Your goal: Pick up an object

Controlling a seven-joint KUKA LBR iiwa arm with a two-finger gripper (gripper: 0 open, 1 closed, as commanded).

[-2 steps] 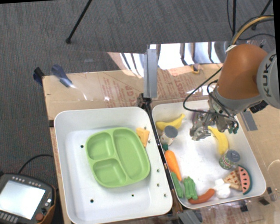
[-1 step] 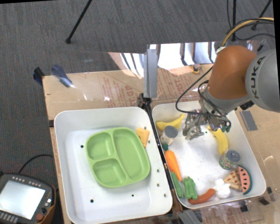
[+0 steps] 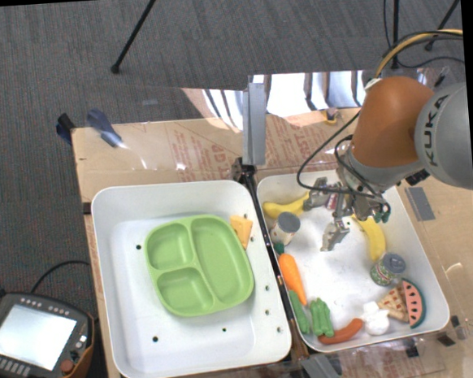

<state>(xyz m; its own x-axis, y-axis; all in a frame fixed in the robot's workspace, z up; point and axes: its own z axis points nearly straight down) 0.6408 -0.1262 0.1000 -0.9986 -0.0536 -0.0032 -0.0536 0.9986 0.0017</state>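
Jaws spread, nothing between them; gripper (image 3: pixel 338 227) hangs over bare floor of right bin (image 3: pixel 341 278), arm (image 3: pixel 403 134) reaching in from right. Banana (image 3: pixel 374 238) just right of fingertips, second banana (image 3: pixel 287 207) and grey cup (image 3: pixel 287 226) to left. Carrot (image 3: pixel 291 276), green pods (image 3: pixel 315 316), sausage (image 3: pixel 342 332), tin (image 3: pixel 387 269), watermelon slice (image 3: pixel 413 302) lie nearer front. Green divided plate (image 3: pixel 199 264) in left bin (image 3: pixel 124 315).

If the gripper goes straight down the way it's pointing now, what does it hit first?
Probably the bare white floor of the right bin. The gripper hangs over an open patch between the grey cup and the banana, though depth is unclear.
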